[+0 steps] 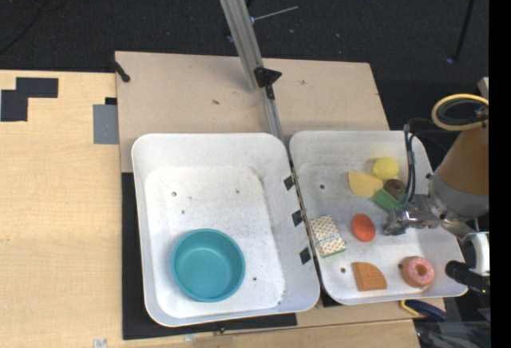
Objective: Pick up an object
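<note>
Where claw [397,224] hovers, red ball [363,227].

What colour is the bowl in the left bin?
The bowl is teal blue, seen best in the camera view.

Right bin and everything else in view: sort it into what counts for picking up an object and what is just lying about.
For the job:
- gripper, low in the right bin
- red ball
- green block
- yellow ball
- yellow wedge
- pink doughnut
- orange biscuit
- patterned box

Lying about:
- teal bowl in the left bin
- metal pole
</note>
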Controlling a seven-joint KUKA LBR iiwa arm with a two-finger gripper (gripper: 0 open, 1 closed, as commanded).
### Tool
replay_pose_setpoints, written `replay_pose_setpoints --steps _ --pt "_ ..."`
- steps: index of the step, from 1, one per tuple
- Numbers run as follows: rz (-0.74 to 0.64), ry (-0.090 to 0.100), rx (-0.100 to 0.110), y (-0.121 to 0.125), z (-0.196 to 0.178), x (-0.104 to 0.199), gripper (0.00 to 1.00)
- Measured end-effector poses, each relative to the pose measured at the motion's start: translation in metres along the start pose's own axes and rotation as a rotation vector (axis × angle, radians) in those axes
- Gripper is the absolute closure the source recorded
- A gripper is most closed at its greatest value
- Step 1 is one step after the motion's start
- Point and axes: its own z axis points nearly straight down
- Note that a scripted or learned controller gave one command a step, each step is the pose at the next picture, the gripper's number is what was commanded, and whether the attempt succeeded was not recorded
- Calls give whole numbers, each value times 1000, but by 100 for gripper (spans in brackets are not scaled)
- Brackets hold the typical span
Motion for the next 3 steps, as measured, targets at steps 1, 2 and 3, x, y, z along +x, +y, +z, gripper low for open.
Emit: replay_pose_setpoints --steps 1,2,3 --pt "0 -2 -5 1 -13 -1 100" --pt "-1 -2 -8 9 -61 5 100" --pt "0 -3 -9 13 -122 6 100"
